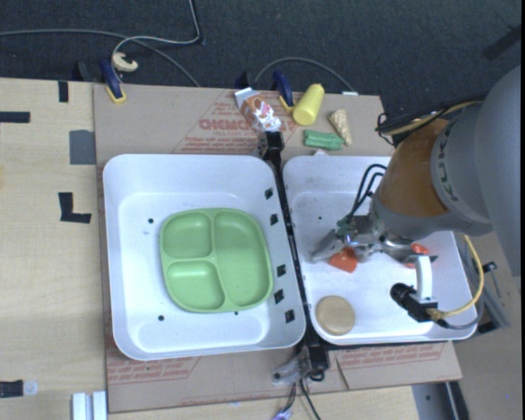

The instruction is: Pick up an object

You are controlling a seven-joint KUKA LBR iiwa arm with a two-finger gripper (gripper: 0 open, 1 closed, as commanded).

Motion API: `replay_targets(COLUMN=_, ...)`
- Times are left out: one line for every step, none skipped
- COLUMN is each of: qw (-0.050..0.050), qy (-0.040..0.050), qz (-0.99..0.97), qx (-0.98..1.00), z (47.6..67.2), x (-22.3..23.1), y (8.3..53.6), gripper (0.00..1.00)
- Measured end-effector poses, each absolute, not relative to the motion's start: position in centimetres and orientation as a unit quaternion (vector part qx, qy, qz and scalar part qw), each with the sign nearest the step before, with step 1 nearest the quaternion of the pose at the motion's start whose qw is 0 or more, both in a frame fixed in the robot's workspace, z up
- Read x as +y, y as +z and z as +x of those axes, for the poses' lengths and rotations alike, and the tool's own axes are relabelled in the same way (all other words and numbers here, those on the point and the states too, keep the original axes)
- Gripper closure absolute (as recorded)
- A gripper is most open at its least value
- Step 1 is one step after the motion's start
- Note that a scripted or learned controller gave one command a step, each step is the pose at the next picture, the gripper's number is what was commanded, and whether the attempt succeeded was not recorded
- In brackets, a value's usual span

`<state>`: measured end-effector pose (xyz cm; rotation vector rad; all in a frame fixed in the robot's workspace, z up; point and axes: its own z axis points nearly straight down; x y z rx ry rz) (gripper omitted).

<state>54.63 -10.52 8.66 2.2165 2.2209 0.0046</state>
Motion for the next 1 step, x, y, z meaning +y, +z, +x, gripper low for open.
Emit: replay_targets(qw=0.003, qy=0.0009, qz=0.707, qx=0.707, z=54.65, x=-10.64, y=9.65, gripper=1.00)
